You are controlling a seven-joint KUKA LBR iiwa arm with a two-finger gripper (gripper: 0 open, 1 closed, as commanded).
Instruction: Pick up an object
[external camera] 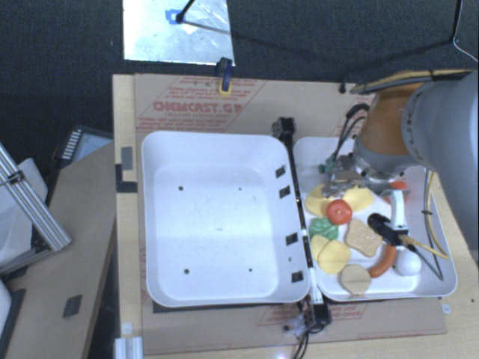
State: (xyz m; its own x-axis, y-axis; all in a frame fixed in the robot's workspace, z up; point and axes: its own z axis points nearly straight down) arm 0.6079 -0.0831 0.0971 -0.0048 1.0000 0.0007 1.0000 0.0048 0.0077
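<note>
The right bin point(441, 275) holds several toy foods: a red tomato point(339, 212), a yellow piece point(360, 198) beside it, a green piece point(322, 227), a slice of toast point(363, 238), a yellow round piece point(334, 255), a tan round piece point(355, 279), a sausage point(382, 262) and a white egg point(409, 262). My gripper point(338, 173) hangs low over the far left part of this bin, just above the tomato and the yellow pieces. The grey arm with its orange band point(385, 126) covers the bin's far right corner. I see nothing held in the gripper.
The left bin point(217, 215) lies beside the right one, split from it by a ridge with black clips point(288, 193). Both rest on a cardboard sheet point(194, 103). A shiny metal plate point(176, 21) lies behind, and metal framing point(30, 215) stands at far left.
</note>
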